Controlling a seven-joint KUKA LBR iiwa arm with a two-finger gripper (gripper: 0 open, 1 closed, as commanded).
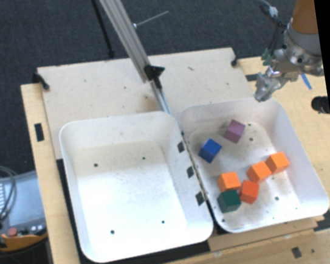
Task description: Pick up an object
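The right bin holds several small blocks: a purple one, a blue one, three orange ones, a red-orange one and a dark green one. My gripper hangs above the bin's far right corner, off to the right of the purple block and well above the blocks. Nothing shows between its fingers.
The left bin lies beside the right one. A slanted metal pole rises from the back between the bins. A cable and a control pendant sit off the bench at the left.
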